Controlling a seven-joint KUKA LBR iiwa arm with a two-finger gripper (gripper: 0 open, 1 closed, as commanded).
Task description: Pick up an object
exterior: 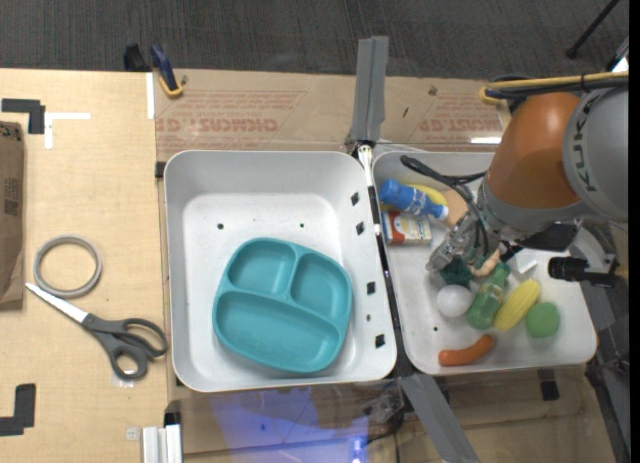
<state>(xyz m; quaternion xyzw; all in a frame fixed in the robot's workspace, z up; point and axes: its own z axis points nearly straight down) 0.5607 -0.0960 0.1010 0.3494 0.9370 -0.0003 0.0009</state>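
My claw [462, 249] is low in the right bin [575, 351] over a dark green piece [458, 273]; its spread I can't tell. I'd centre before squeezing, clear of the white ball [453, 300].

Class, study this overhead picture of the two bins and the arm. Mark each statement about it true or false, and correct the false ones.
1. The teal divided plate lies in the left bin. True.
2. The scissors lie inside the right bin. False: they lie on the bench, left of both bins.
3. The gripper is over the right bin. True.
4. The white ball sits on the teal plate. False: it is in the right bin.
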